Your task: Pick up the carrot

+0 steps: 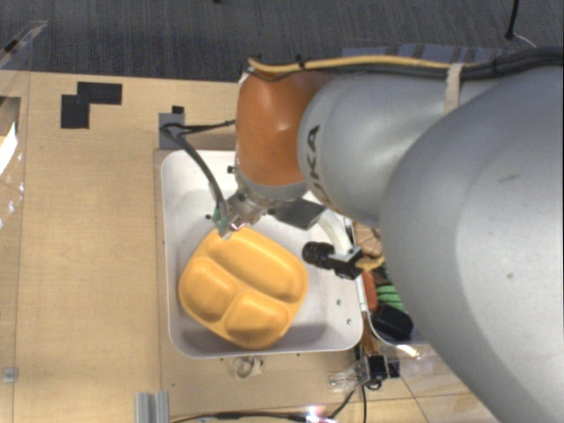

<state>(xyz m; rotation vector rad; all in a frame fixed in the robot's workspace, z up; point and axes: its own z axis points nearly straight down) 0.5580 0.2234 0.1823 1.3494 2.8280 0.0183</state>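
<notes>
A slim orange-red piece with green at one end, likely the carrot [370, 294], lies at the left edge of the right bin, mostly hidden by the arm. The arm's orange band [273, 130] and wrist hang over the back of the left bin [176, 236]. My gripper [254, 211] sits under the wrist, just above the top edge of a large yellow bell pepper [242, 287]. The wrist hides most of the gripper. The carrot is off to the gripper's right, apart from it.
The yellow pepper takes up the front half of the left bin. A black stubby part [328, 257] juts out near the divide between the bins. A dark rounded object [392, 322] lies in front of the carrot. The grey arm covers the right bin.
</notes>
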